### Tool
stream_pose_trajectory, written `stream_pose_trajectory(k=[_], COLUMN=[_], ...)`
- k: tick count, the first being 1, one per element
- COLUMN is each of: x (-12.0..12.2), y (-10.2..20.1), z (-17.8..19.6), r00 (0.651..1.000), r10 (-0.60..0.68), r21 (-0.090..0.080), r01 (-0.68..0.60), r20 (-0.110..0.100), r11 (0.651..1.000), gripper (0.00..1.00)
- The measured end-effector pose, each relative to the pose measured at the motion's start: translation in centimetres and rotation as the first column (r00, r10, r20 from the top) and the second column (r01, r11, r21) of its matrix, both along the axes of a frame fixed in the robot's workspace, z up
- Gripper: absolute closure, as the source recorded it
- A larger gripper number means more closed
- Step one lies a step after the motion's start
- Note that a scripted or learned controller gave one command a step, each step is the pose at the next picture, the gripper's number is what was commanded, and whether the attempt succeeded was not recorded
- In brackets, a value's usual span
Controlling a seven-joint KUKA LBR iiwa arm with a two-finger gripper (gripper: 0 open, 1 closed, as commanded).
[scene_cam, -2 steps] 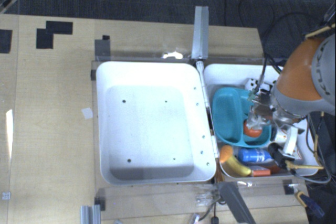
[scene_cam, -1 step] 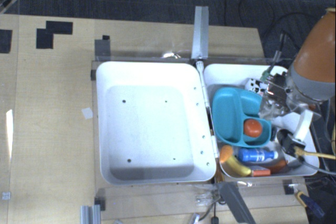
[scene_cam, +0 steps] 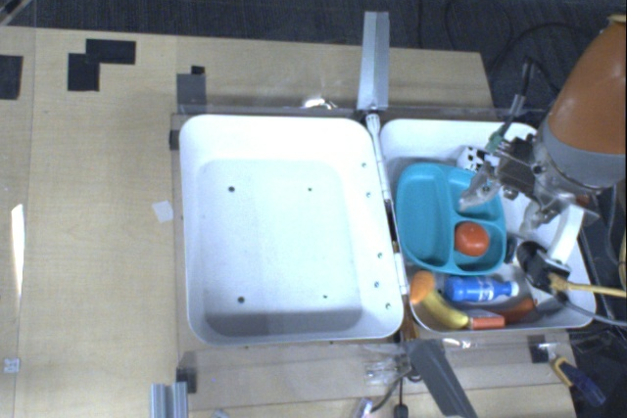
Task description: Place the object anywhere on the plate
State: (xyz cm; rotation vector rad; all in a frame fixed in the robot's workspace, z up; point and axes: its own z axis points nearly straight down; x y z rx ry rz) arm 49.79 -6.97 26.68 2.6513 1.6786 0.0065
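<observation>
— Any writing you can read in there?

— Hardly. The blue bottle (scene_cam: 480,290) carries a pale label, but the print is too small to make out (it lies on its side, which doesn't help).

— What holds what, then?

— Two white bins sit side by side. The right bin (scene_cam: 421,134) holds everything: a turquoise plate (scene_cam: 426,210) with raised dividers takes up most of its floor. The round red-orange thing (scene_cam: 472,238) sits on the plate, in the section at its lower right corner.

— And off the plate?

— Along the bin's near wall, below the plate, there is a row. A small orange piece (scene_cam: 421,286) is at the left, with a banana (scene_cam: 443,311) just beside it. The blue bottle lies next to those, and a reddish-brown piece (scene_cam: 490,319) lies under the bottle's edge.

— Where's the gripper?

— The gripper (scene_cam: 482,191) hangs over the plate's upper right part, above the red-orange thing and a little apart from it. I cannot tell how wide it stands (the angle hides that), and I can't see anything held in it.

— And the left bin (scene_cam: 274,210)?

— It touches the right one along the shared wall.
</observation>
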Motion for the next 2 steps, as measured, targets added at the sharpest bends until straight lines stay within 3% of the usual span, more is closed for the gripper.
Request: stream_pose_trajectory(k=[1,2], x=[1.5,1.7], y=[7.5,7.5], z=[-8.3,-7.2], r00=[0.987,0.986], r10=[0.164,0.166], r21=[0.001,0.000], r01=[-0.164,-0.166], r20=[-0.004,0.001], r11=[0.987,0.986], gripper=[0.00,1.00])
